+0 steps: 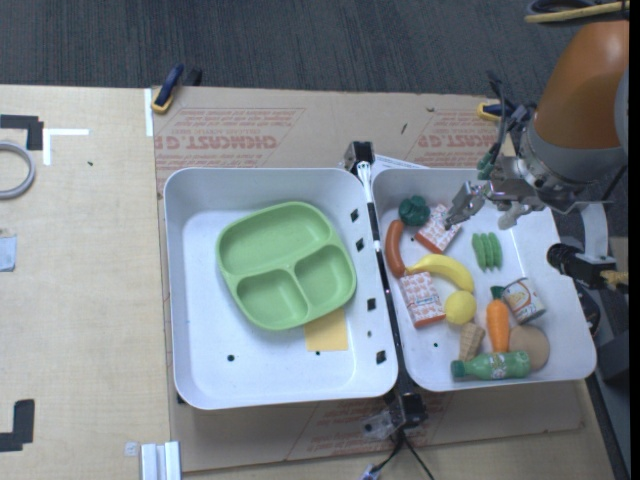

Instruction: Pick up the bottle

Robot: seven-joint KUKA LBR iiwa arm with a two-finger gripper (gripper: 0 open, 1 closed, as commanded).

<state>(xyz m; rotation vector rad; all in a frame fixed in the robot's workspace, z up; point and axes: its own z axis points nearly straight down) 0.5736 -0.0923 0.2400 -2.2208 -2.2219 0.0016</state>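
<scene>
Currently in approach phase: gripper (468, 204) hangs at the right bin's (572, 298) 12 o'clock edge, above a small carton (437, 235), grasping nothing; finger spread unreadable. Bottle (492, 367) lies flat at the bin's 6 o'clock wall. Next move, in my judgement: traverse toward 6 o'clock, then descend.

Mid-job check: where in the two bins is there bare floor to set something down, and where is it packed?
Free: the left white bin, along its floor between the green three-compartment plate and the left and near walls, beside the yellow square slice. Also the right white bin, a strip right of the green pea pods. Crowded: around the yellow banana down to the green plastic bottle.
</scene>
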